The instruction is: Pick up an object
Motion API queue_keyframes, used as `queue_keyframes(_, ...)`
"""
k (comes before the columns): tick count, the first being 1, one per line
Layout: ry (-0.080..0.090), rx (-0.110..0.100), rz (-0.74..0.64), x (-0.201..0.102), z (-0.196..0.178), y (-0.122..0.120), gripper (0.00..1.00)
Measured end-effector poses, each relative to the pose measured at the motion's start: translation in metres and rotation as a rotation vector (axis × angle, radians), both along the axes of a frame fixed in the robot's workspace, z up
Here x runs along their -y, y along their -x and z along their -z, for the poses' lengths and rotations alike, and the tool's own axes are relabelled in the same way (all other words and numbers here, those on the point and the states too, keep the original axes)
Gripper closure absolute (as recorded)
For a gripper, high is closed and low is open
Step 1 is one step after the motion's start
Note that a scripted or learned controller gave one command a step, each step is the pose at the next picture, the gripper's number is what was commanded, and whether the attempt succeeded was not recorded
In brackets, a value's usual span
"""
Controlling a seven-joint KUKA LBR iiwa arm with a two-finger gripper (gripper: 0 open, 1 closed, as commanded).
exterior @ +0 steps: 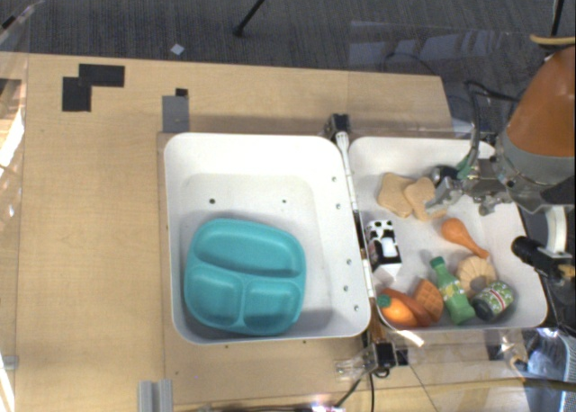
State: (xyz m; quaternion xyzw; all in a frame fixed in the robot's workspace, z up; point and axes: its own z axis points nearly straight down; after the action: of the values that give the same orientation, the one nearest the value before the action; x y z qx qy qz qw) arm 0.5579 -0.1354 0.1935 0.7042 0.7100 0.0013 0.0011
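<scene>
Camera view shows no words clear enough to read. A teal plastic tray with three sections (244,276) lies in the left white bin (256,151). The right white bin (409,151) holds tan bread-shaped toys (407,194), an orange drumstick toy (462,236), a green bottle (451,290) and a small can (492,299) toward five o'clock. The gripper (447,189) hangs just beside the bread, at three o'clock of it; I cannot tell how its jaws stand.

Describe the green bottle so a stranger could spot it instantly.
Look in the right-hand bin, at its near edge where the toy food is crowded. The green bottle lies between a brown-orange piece and a dark can; it alone is bright green with a narrow neck.
</scene>
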Motion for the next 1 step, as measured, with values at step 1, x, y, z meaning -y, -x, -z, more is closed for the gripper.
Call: queue_keyframes(1, 0.002, 0.006, 0.131, 0.0527, 0.1043, 0.0178, 0.0)
